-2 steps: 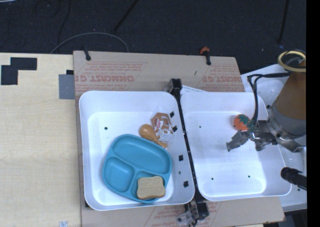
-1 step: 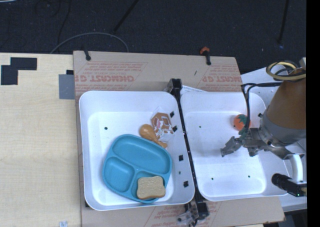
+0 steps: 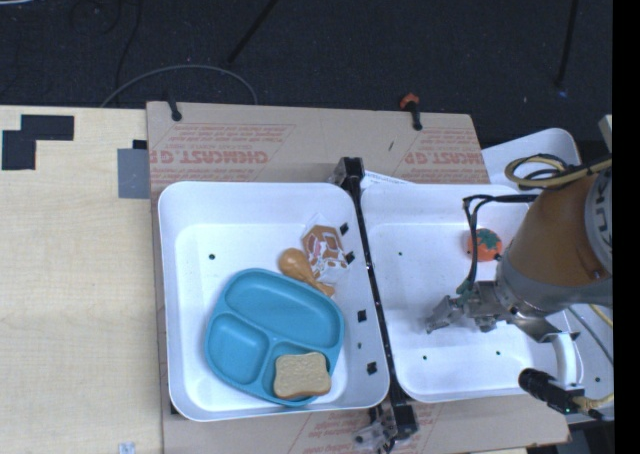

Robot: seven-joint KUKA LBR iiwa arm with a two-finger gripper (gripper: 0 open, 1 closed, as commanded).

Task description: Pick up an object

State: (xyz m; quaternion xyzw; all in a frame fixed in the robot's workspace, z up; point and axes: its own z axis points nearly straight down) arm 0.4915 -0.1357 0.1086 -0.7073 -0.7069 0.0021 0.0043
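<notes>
Nearest: one toast slice [image 3: 302,375] on one blue divided plate [image 3: 262,327], left bin [image 3: 185,242]. One orange item [image 3: 484,243] in right bin [image 3: 440,217]. End effector [image 3: 440,316] spread, pinching nothing.

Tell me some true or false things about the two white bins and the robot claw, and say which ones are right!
1. The blue plate sits in the left bin. True.
2. A slice of bread lies on the blue plate. True.
3. The claw hangs over the left bin. False: it is over the right bin.
4. The blue plate has one big section. False: it is split into several compartments.
5. An orange thing lies in the right bin. True.
6. The bread is in the right bin. False: it is on the plate in the left bin.
</notes>
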